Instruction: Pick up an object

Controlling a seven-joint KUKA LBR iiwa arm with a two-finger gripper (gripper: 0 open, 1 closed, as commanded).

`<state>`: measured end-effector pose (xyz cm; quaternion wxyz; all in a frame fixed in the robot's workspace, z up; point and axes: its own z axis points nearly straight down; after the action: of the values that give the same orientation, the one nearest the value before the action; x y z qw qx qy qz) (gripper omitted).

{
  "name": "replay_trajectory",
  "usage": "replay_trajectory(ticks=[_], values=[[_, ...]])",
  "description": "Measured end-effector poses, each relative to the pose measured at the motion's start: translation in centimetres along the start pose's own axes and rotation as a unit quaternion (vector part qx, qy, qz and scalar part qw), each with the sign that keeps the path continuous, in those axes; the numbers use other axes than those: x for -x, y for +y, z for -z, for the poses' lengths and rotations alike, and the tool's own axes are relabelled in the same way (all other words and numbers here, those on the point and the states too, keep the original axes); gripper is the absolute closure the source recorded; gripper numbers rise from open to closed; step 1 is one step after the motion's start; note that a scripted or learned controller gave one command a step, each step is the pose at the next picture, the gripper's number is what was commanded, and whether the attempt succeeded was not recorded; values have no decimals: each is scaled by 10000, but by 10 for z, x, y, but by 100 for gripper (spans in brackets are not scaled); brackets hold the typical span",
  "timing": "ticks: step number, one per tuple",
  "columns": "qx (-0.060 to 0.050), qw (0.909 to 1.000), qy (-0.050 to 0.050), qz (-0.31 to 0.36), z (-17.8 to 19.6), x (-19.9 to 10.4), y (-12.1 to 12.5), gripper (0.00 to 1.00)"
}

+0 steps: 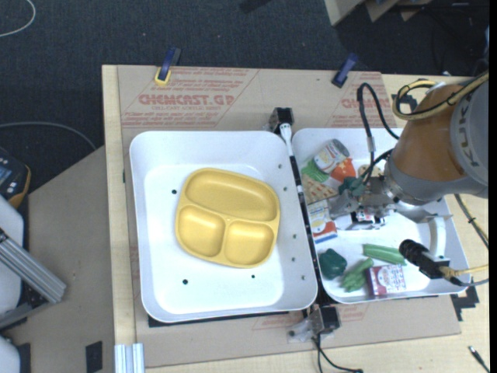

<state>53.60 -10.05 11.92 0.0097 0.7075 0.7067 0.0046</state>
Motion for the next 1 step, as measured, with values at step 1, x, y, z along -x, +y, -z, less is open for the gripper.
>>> replay_trajectory(ticks=[1], values=[[3, 10000, 16, -7, 9, -1, 1, 100]])
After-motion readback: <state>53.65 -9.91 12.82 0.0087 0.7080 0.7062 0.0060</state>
